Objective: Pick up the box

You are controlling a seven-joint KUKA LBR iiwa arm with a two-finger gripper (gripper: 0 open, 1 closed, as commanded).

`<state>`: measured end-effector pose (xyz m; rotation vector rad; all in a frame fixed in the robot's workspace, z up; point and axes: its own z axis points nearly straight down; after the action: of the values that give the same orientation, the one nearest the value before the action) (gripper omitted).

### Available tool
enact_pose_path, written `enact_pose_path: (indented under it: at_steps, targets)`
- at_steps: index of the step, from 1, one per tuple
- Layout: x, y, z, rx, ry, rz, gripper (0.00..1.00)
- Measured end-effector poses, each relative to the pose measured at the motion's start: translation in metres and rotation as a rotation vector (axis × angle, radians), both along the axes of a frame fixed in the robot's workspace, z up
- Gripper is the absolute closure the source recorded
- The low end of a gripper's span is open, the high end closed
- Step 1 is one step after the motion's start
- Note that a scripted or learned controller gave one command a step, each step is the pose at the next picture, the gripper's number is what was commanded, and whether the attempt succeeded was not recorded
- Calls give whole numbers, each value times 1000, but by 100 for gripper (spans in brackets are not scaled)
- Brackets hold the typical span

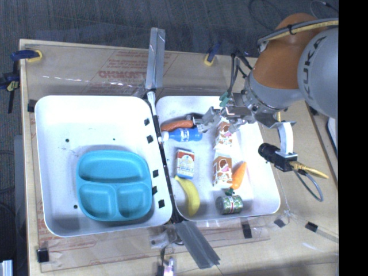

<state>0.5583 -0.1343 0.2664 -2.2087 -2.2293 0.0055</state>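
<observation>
On the counter (69,62) the left bin (52,119) holds a blue divided tray (114,185), lying flat toward the near side.

The right bin (267,188) is crowded. Near its far left corner lies a sausage (177,123), with a blue bottle (184,135) on its side just beside it on the near side. Nearer the camera a small box (185,164) lies flat, and a banana (189,195) lies just past it toward the near rim. Further right a long carton (223,153) runs from far to near, with a carrot (238,175) touching its right side and a green can (229,203) tipped over near the carton's near end.

The claw (230,112) hangs over the far end of the carton, well apart from the small box. Whether its fingers are spread or closed I cannot tell, and nothing can be seen between them. The arm (299,56) comes in from the right.
</observation>
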Motion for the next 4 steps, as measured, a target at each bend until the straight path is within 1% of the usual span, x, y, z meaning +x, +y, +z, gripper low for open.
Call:
enact_pose_path:
  at_steps: [1,2,3,4]
  targets:
    - [48,20,-158,-1,-3,-212,0]
    - [34,25,-69,0,-2,-271,0]
    - [65,24,-67,0,-2,-241,0]
    - [65,23,-67,0,-2,-241,0]
